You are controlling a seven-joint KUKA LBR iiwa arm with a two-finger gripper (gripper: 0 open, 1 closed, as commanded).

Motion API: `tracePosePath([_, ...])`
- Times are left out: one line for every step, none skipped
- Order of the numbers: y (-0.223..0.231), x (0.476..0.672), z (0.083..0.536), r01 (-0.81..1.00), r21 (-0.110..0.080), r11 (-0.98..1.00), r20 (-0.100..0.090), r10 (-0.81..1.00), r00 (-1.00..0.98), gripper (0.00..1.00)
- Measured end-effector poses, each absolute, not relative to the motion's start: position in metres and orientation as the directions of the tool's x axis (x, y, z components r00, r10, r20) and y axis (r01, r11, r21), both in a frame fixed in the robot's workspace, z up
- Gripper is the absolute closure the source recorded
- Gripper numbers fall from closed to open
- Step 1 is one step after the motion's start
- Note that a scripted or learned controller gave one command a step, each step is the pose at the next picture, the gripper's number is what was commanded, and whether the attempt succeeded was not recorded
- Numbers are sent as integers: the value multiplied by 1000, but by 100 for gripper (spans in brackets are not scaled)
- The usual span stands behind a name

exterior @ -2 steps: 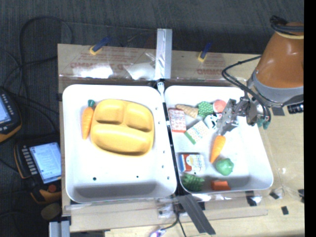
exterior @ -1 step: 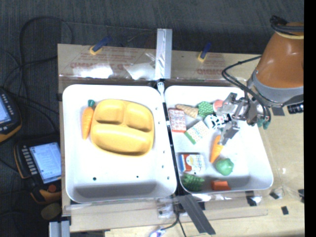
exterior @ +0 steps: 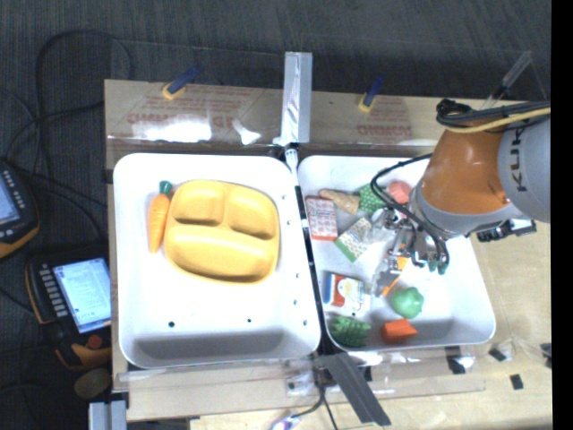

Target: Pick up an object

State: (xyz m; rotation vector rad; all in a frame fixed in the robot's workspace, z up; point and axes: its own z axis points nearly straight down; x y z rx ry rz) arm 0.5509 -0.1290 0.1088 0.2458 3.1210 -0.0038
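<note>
Over the right bin [exterior: 466, 325], the claw [exterior: 400, 251] hung low among the clutter, beside a green ball [exterior: 407, 302] and an orange block [exterior: 399, 331]. Whether its fingers were spread or pinching anything could not be told. Nothing looked lifted, so the pick seemed undone; grasping and raising remained.
</note>
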Motion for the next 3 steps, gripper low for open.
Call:
tracePosePath([-161,573,95,-113,-4,994,-21,-113,-993,0])
tracePosePath([-180,534,90,-45,-5,999,-14,-45,-999,0])
tracePosePath([-179,535,100,-46,-5,999,-15,-46,-999,100])
